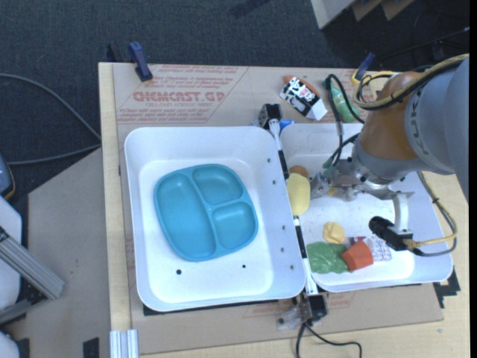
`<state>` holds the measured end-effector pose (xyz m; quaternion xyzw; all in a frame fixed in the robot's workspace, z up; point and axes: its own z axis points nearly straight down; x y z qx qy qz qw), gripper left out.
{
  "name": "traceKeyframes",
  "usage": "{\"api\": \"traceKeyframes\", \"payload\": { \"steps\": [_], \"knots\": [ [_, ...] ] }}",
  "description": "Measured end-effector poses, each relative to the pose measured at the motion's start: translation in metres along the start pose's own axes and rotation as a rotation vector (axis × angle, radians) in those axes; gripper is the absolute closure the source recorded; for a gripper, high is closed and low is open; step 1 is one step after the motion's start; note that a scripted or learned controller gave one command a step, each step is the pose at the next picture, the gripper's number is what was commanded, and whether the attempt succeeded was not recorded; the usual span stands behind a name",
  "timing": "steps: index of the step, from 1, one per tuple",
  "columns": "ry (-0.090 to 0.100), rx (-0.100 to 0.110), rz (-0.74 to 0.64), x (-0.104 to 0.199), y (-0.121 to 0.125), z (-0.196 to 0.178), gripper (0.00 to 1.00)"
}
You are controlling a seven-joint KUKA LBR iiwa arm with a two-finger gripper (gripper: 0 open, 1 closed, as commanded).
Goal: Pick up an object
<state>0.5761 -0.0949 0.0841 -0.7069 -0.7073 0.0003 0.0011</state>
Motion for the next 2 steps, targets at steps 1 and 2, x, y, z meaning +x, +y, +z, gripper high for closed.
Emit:
{"api": "traceKeyframes", "payload": {
  "steps": [1,2],
  "knots": [
    [-0.002,-0.003,0.000,-0.052,0.067,-0.001,0.00],
    [-0.004,-0.006,-0.001,-0.051,0.068,-0.011,1.00]
  ]
}}
